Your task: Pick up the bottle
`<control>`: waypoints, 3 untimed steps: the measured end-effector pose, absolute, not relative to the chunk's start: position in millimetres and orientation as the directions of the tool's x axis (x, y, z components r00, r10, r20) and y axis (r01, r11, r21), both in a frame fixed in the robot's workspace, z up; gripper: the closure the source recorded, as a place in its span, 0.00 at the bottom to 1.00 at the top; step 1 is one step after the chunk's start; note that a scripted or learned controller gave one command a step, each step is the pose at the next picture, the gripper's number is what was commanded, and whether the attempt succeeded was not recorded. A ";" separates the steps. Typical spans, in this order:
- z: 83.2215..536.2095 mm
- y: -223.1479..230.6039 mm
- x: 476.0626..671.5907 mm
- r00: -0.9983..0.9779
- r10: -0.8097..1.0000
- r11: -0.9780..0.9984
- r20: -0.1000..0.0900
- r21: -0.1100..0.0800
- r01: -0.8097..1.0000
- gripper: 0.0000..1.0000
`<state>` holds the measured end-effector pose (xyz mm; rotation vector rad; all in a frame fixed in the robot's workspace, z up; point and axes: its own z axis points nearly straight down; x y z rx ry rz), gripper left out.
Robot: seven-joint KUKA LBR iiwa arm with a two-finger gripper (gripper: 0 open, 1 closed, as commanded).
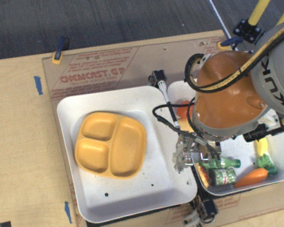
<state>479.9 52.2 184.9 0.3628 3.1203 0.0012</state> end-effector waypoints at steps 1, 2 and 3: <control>184.9 73.0 479.8 -0.990 -0.140 0.990 -0.003 0.001 -0.140 1.00; 195.3 73.9 481.0 -0.990 -0.137 0.991 -0.008 0.003 -0.137 1.00; 193.7 40.0 560.3 -0.974 -0.227 0.974 -0.006 0.000 -0.227 1.00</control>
